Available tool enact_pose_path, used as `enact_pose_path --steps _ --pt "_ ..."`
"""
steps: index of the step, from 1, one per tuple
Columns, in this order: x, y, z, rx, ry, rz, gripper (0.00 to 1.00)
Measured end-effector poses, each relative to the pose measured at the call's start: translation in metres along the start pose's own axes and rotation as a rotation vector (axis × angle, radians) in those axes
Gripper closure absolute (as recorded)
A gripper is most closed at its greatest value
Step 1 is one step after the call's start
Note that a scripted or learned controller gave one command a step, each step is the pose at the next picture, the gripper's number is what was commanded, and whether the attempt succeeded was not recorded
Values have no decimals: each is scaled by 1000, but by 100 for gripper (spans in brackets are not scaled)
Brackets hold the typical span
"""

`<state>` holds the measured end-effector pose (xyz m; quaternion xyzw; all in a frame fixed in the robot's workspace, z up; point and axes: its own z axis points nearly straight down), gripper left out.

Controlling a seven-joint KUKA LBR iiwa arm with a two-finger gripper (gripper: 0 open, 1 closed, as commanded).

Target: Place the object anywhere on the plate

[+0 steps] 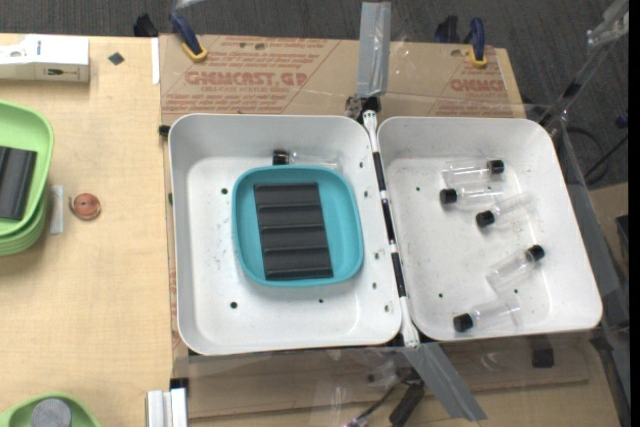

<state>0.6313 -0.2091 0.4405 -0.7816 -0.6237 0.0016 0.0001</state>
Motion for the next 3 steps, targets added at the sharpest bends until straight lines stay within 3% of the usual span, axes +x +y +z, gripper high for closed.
enact_pose_path --steps 3 --pt "0 0 0 0 0 0 0"
